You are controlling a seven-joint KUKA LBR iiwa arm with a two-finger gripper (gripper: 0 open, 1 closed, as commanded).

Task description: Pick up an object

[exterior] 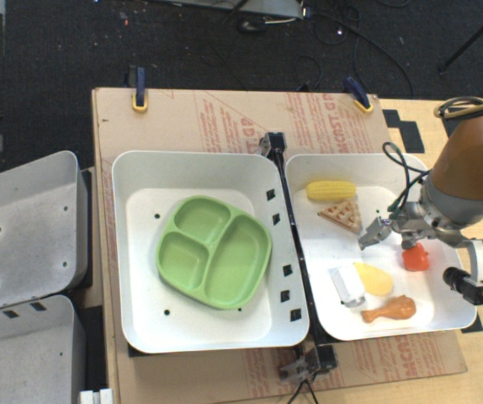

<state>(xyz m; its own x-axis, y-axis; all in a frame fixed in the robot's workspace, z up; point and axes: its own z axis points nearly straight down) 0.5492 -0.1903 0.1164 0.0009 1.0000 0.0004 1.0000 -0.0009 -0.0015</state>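
My gripper (376,234) hangs low over the middle of the right bin (443,320), reaching in from the right. Just left of it lies a brown waffle wedge (341,215), and a yellow corn cob (331,191) sits beyond that. A small red object (416,257) rests right below the wrist. Nearer the front are a yellow lemon-shaped piece (374,279), a white-grey block (346,284) and an orange drumstick (389,310). I see nothing held in the gripper.
The left bin (132,225) holds a green divided plate (214,251). A black divider (290,242) runs between the two bins. Pale metal trays (23,225) stand off the bench at the left.
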